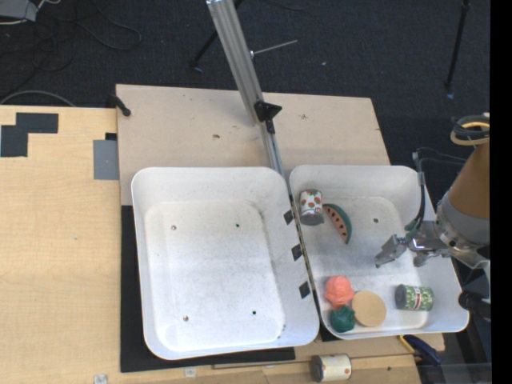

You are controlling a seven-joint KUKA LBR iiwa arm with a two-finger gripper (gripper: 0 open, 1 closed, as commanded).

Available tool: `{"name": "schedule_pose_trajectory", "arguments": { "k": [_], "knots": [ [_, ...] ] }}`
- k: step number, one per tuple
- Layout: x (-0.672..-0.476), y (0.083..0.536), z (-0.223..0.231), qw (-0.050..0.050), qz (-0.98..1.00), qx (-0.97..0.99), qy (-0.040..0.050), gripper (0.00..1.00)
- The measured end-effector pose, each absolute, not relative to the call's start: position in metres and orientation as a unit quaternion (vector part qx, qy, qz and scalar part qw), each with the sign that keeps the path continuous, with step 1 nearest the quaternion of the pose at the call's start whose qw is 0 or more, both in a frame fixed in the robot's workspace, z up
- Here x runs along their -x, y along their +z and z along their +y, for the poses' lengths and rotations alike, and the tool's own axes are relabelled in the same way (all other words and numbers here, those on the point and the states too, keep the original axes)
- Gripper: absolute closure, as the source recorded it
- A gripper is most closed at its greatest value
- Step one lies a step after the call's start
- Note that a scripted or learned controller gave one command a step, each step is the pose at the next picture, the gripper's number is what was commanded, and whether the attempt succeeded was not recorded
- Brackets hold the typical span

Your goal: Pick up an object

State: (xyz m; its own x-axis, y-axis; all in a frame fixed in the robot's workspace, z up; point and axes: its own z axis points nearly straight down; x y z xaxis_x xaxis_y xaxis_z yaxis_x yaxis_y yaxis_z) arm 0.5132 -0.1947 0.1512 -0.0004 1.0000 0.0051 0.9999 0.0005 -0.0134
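Note:
My gripper (390, 253) hangs over the right bin (400, 174), open, with nothing between its fingers. It reaches in from the right on the grey arm (468, 206). Left of it lies a watermelon slice (341, 222) beside a small brown-and-white cup (310, 207). Along the bin's front edge sit a pink lumpy toy (338, 290), a dark green toy (342, 319), a tan round disc (370, 309) and a green can (414, 298) on its side. The can lies just below and to the right of the gripper, apart from it.
The left bin (160, 206) adjoins the right one, with black clips (294, 250) along the shared wall. A slanted aluminium rail (240, 62) rises behind the bins. A small cylinder (330, 367) lies on the bench in front of the right bin.

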Motion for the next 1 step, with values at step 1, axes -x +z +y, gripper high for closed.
{"name": "schedule_pose_trajectory", "arguments": {
  "k": [1],
  "knots": [
    [-0.5115, 0.0941, -0.1933, 0.006, -0.707, 0.707, 0.0028, 0.00]
  ]
}}
